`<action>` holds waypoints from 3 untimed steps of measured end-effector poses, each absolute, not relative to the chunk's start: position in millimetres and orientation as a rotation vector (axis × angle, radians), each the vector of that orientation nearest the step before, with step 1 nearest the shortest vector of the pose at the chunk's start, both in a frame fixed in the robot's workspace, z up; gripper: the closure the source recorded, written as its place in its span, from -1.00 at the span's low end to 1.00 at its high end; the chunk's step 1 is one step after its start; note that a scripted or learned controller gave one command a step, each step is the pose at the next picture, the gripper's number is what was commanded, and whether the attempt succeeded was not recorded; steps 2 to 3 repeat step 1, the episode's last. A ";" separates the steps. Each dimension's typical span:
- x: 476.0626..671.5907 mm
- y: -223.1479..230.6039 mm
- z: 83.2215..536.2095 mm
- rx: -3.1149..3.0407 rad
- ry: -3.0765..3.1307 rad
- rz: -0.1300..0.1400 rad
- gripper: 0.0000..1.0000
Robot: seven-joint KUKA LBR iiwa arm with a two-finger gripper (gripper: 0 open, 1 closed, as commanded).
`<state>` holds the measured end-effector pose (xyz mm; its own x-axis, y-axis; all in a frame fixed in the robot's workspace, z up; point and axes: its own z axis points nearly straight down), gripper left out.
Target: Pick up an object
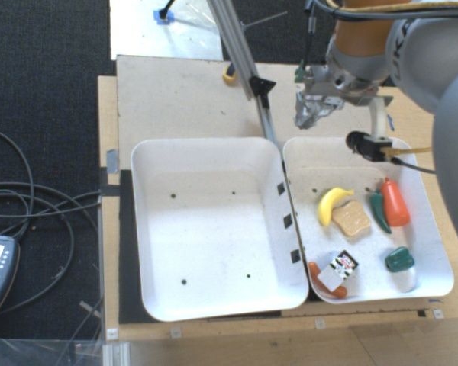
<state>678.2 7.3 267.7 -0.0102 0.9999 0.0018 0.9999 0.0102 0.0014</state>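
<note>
My gripper (pixel 311 118) hangs high over the back edge of the right bin (pixel 435 269), with nothing visible between its fingers. In that bin lie a yellow banana (pixel 333 203), a slice of toast (pixel 353 219), an orange carrot-like piece (pixel 395 203), a dark green pepper (pixel 379 212), a green and white object (pixel 401 263) and a small black-and-white box on an orange piece (pixel 337 269). All of them sit well below and in front of the gripper.
The left bin (pixel 149 204) stands beside the right one, sharing a middle wall (pixel 288 219). A slanted metal rod (pixel 240 48) crosses the back. A black fitting (pixel 364 145) with a cable sits at the right bin's back rim.
</note>
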 end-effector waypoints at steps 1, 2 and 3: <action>684.5 64.2 251.1 -2.210 -2.233 -0.004 1.00; 684.5 64.2 251.1 -2.210 -2.233 -0.004 1.00; 684.5 64.2 251.1 -2.210 -2.233 -0.004 1.00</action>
